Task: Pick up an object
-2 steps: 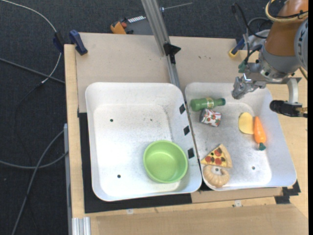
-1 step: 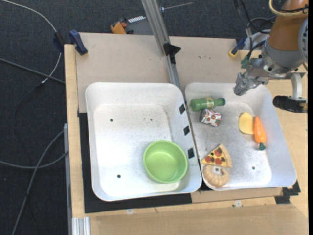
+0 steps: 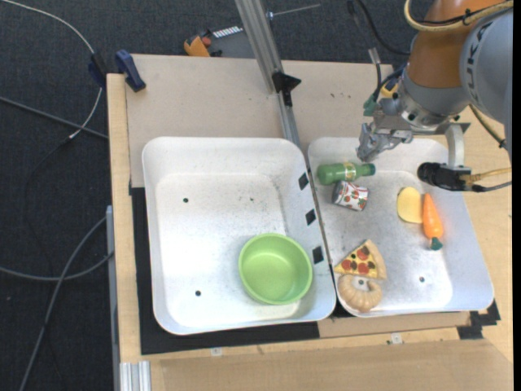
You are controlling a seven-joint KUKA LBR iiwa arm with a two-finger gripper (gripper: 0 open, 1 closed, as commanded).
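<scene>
The right bin [image 3: 411,261] holds a green bottle [image 3: 344,172] lying on its side at the back left. Just in front of it is a red and white can [image 3: 351,195]. A yellow piece [image 3: 409,204] and an orange carrot [image 3: 431,221] lie to the right. A pizza slice [image 3: 362,261] and a tan doughnut [image 3: 360,293] sit at the front. My gripper [image 3: 371,147] hangs over the bin's back rim, just above and right of the bottle's cap end, with nothing seen in it.
The left bin [image 3: 212,218] holds a green bowl [image 3: 275,268] at its front right. A slanted metal pole [image 3: 262,47] runs down to the divide between the bins. Cables and a black connector [image 3: 440,175] hang by the arm at the right.
</scene>
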